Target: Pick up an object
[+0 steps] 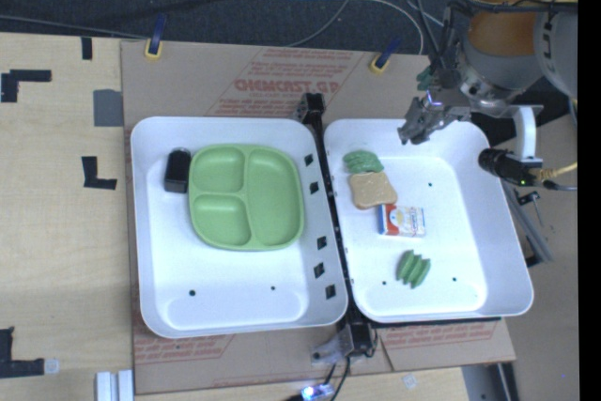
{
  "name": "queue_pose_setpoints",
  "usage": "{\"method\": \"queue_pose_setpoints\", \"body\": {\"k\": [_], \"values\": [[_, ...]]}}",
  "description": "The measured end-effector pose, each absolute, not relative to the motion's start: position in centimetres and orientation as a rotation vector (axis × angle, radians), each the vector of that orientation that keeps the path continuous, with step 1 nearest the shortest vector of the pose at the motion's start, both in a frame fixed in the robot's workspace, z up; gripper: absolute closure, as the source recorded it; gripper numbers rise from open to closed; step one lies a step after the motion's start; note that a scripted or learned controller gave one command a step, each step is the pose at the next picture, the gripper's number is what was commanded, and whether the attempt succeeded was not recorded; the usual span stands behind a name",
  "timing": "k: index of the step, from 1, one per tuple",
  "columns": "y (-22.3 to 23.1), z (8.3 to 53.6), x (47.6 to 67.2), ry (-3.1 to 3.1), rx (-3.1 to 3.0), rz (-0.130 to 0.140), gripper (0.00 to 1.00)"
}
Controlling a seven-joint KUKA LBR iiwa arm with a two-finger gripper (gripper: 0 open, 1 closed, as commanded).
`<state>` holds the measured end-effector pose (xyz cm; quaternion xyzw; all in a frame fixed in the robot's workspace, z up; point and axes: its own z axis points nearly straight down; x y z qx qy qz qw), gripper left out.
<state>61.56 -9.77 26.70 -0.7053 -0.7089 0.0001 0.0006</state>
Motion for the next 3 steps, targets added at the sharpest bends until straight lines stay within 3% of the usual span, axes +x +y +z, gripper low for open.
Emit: {"method": "queue_pose_setpoints", "body": {"k": [3], "values": [[4.2,23.8,58.4,-2.225,-2.214,0.004,1.0]]}}
